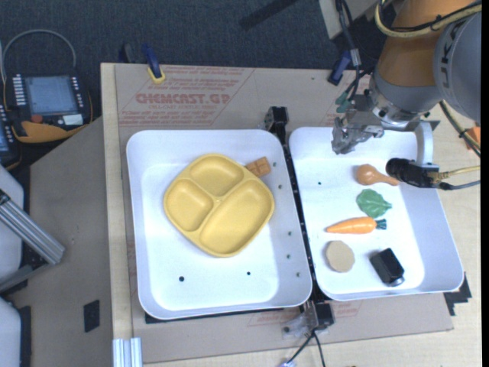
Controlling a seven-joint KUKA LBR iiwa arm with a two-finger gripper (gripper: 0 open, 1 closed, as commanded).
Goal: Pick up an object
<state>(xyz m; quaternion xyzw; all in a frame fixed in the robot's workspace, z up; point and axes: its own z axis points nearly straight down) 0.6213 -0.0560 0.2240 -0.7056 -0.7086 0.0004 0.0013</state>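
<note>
Single fixed camera, mounted above the bench (191,90), looking down at a slant. Near edge of bench at bottom of frame, far edge at top. Left bin (153,281) and right bin (443,258) both wholly framed, mid-distance. Arm (420,44) enters from upper right.

We see gripper (345,142) upper right of frame, over right bin (439,235) w/ carrot (353,225), green leaf (373,202), black block (387,266). Yellow tray (219,204) sits in left bin (153,274), center-left.
</note>
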